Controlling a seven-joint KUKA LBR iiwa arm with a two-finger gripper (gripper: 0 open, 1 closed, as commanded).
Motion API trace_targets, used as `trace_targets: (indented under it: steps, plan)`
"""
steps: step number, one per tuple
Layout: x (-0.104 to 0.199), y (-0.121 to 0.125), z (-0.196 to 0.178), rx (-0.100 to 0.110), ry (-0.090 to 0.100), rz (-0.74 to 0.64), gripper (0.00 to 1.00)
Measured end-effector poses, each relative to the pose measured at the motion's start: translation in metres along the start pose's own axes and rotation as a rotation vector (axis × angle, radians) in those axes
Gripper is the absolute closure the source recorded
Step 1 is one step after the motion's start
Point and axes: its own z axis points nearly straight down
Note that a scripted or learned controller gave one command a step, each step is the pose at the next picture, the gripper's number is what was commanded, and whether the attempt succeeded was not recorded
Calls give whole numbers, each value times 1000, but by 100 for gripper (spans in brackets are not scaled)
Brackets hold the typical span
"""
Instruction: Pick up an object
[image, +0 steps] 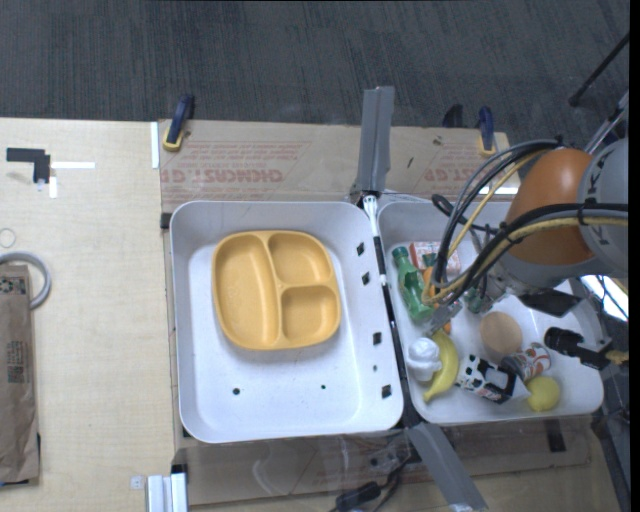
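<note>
The right bin holds a heap of small objects. A green bottle lies at its left side. Below it are a white piece and a yellow banana. A tan egg-shaped object, a black-and-white patterned object and a yellow lemon lie further right. My gripper reaches down into this bin just right of the green bottle and above the banana, under a bundle of cables. No object is seen held in it.
The left bin holds a yellow divided plate. A grey divider post rises between the bins at the back. The arm's orange band and cables hang over the right bin's back half. A brown bag lies at the far left.
</note>
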Motion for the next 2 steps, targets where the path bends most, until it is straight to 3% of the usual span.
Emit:
trace_targets:
  steps: [1, 2]
  plan:
    - [26, -28, 1, 3, 1, 542, 0]
    - [12, -11, 1, 3, 1, 602, 0]
